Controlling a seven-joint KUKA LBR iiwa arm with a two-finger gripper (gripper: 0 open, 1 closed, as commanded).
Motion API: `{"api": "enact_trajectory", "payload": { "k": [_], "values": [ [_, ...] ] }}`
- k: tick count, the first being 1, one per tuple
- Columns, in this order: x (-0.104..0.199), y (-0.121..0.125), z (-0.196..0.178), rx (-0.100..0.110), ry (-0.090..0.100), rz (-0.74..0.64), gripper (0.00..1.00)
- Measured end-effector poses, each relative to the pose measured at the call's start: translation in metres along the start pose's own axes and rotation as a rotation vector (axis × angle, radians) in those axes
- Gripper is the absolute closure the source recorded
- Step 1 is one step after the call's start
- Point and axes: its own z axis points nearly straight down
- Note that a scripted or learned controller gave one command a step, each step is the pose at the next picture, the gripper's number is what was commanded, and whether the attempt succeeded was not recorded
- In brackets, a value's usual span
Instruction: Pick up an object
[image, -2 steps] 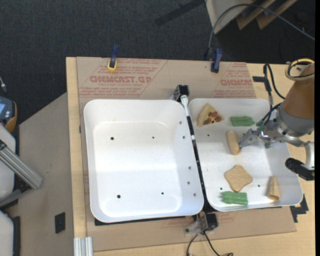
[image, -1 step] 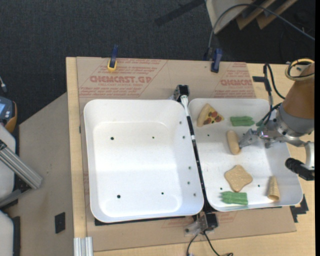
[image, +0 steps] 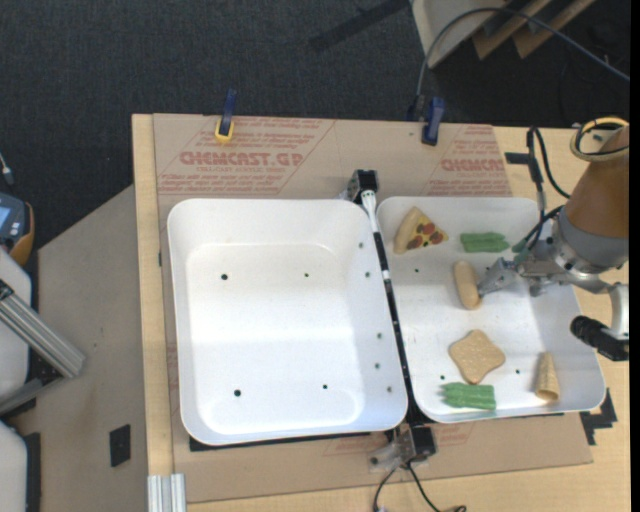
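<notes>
Your claw (image: 497, 279) sits low in the right bin (image: 580, 400), reaching in from the right, tips just beside the tan bread roll (image: 466, 284); you can't tell from this angle whether it's apart or together, & nothing shows between it. Around it: pizza slice (image: 418, 231) at top left, green piece (image: 484, 241) next to that, toast slice (image: 475, 355) lower down w/ another green piece (image: 468, 396) below it, cone (image: 546, 376) at the bottom right. Left bin (image: 190, 300) sits alongside on the counter (image: 150, 200).

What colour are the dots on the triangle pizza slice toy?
Red dots on the yellow triangular pizza slice toy, seen in the camera view, in the right white bin.
</notes>
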Motion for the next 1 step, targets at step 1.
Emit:
{"api": "enact_trajectory", "payload": {
  "k": [1],
  "values": [
    [0.0000,0.0000,0.0000,0.000,0.000,0.000,0.00]
  ]
}}
